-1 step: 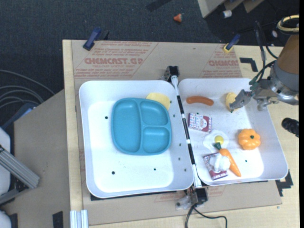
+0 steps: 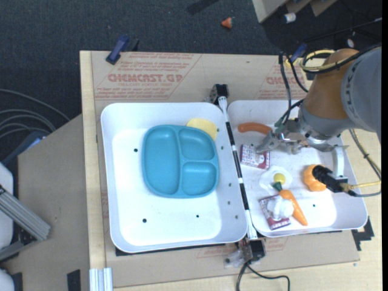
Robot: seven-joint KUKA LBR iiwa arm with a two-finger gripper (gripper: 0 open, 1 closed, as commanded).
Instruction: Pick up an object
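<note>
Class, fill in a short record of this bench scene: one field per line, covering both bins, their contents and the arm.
left bin: holds blue divided plate; yellow item at its far edge
right bin: holds toy hot dog, small packet, toy fried egg, toy carrot, second packet, orange toy
arm: over right bin
gripper: low, near hot dog and packet

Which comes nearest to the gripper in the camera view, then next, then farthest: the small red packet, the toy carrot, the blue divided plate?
Measured from the gripper over the right bin:
1. Small red packet, just below and left of it, in the right bin.
2. Toy carrot, lower in the right bin.
3. Blue divided plate, in the left bin.
</note>
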